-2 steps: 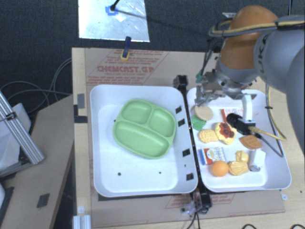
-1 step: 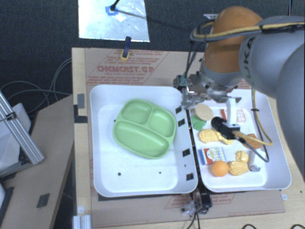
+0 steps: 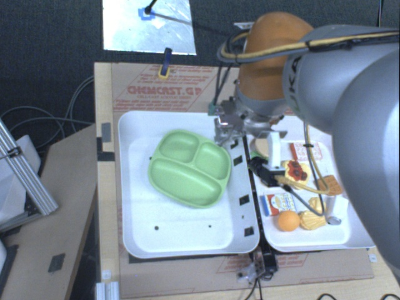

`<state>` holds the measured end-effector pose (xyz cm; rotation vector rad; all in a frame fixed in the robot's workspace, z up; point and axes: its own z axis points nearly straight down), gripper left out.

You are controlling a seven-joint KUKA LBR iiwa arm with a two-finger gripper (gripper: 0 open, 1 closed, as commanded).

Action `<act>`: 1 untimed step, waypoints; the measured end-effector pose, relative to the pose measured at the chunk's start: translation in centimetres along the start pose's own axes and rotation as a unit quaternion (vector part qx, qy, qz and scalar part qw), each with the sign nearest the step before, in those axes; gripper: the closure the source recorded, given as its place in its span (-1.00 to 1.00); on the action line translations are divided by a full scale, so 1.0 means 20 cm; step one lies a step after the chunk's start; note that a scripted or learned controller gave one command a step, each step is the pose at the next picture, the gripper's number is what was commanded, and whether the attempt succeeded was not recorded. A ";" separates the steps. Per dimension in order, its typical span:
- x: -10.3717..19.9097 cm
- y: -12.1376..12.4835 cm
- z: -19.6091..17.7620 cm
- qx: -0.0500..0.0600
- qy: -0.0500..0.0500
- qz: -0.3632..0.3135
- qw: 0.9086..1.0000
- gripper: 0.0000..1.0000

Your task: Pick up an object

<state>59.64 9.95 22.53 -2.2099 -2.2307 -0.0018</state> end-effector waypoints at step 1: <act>0.06 -0.08 -0.04 0.000 0.000 0.001 1.000 1.00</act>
